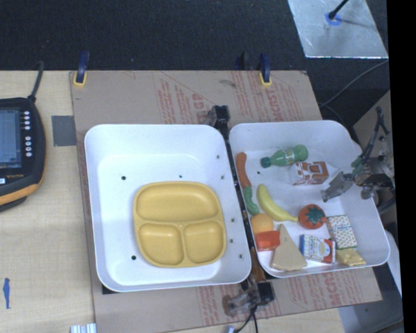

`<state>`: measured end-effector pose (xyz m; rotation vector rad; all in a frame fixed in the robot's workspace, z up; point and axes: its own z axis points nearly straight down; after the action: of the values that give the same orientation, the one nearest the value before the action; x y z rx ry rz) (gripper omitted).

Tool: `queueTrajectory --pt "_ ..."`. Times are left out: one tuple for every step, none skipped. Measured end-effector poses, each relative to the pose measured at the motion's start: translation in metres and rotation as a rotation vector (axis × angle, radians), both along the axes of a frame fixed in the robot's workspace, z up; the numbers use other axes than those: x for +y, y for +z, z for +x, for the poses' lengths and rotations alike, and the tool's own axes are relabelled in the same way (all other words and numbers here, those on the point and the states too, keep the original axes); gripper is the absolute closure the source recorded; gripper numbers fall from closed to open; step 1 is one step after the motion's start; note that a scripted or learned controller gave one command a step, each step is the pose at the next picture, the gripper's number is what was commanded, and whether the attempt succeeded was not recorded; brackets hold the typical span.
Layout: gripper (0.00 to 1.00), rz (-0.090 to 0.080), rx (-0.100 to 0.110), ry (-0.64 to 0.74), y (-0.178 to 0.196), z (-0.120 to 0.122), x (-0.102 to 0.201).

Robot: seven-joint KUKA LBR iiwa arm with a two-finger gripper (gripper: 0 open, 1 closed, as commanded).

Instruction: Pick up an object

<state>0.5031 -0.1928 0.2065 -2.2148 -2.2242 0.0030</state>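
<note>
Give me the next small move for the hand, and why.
Probably ease the hand left and down toward the tomato. The hand sits over the right bin's right side with nothing visibly between its fingers, and the toy food lies to its left. The tomato is near and has a little bare floor above it, while the cartons below are packed tight.

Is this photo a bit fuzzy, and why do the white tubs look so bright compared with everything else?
In the camera view the whole picture is soft, so print on the small cartons cannot be read. The left bin is lit strongly, its floor nearly washed out, with faint shading along its walls. The yellow tray shows mild sheen. The gripper at the right bin's edge is dim and blurry.
</note>
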Motion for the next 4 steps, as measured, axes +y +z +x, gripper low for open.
queueTrajectory --pt "0.0 -0.001 0.002 0.002 -0.116 0.083 0.048" --pt "0.0 0.0 0.009 0.001 -0.098 0.151 -0.008" --pt "0.0 -0.001 0.0 0.0 -0.077 0.034 -0.02" --pt "0.0 -0.001 0.0 0.001 -0.115 0.102 0.021"
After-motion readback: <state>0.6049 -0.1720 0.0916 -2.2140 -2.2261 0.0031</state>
